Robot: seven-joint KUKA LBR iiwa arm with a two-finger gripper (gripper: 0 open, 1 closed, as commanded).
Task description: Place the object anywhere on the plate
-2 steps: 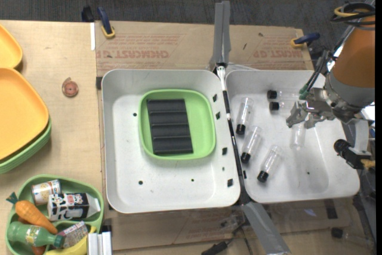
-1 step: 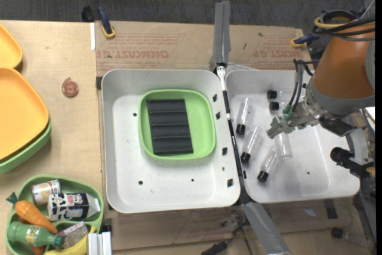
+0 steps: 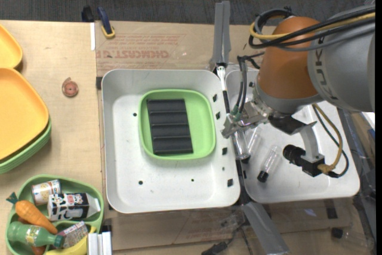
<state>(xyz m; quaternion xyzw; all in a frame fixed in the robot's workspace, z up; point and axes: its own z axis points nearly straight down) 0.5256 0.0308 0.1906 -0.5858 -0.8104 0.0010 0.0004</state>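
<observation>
A green square plate (image 3: pixel 206 106) lies in the left bin (image 3: pixel 119 146), and a black ridged block (image 3: pixel 170 126) rests on its middle. My gripper (image 3: pixel 234 128) hangs low at the left edge of the right bin (image 3: pixel 310 188), just beside the divider between the bins. Two small clear tubes lie in the right bin under and beside it: one (image 3: pixel 251 141) close by the gripper, the other (image 3: pixel 268 164) with a dark cap toward the front. The orange wrist band hides the back of that bin.
Stacked yellow and green dishes (image 3: pixel 18 116) sit on the bench at far left. A green bowl (image 3: pixel 51 218) of toy food stands at the front left. A small pink disc (image 3: pixel 70 88) and a blue clamp (image 3: pixel 106 24) lie behind the left bin.
</observation>
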